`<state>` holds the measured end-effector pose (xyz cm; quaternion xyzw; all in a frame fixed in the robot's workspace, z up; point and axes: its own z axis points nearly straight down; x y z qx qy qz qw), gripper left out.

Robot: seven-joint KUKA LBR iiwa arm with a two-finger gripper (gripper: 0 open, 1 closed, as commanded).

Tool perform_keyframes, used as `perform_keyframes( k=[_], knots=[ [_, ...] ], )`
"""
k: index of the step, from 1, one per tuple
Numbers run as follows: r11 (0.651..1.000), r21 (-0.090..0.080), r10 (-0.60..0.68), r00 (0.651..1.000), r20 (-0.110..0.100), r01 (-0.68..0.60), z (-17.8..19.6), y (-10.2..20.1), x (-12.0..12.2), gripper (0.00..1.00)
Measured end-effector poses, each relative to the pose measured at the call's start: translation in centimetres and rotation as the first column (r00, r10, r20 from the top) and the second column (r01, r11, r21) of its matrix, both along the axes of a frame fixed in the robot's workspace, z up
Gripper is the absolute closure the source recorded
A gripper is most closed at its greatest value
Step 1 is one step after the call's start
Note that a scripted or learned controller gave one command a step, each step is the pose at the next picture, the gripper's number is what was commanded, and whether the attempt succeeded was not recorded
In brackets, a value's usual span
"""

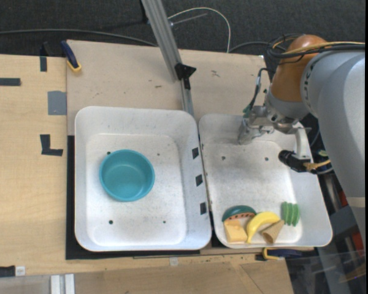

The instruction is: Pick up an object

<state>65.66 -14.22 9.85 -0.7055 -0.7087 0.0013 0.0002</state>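
In the right bin, a cluster of small toys lies along the front wall: a yellow banana, a tan block, a dark green and red rounded piece, a tan cone and a green ridged piece. A teal bowl sits in the left bin. My gripper hangs at the back of the right bin, far from the toys, with nothing seen in it.
A slanted metal pole crosses above the bins' back edge. Cables loop behind. Black clips sit on the divider between bins. The grey arm fills the right side.
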Motion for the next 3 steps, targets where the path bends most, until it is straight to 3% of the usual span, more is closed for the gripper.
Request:
perform_keyframes(
  k=[2, 3],
  knots=[
    [1.0, 0.0, -0.003, 1.0, 0.007, 0.003, 11.7, 0.4, 0.6, 1.0],
    [1.0, 0.001, -0.003, 1.0, 0.005, 0.003, 15.1, 0.4, 0.7, 1.0]
  ],
)
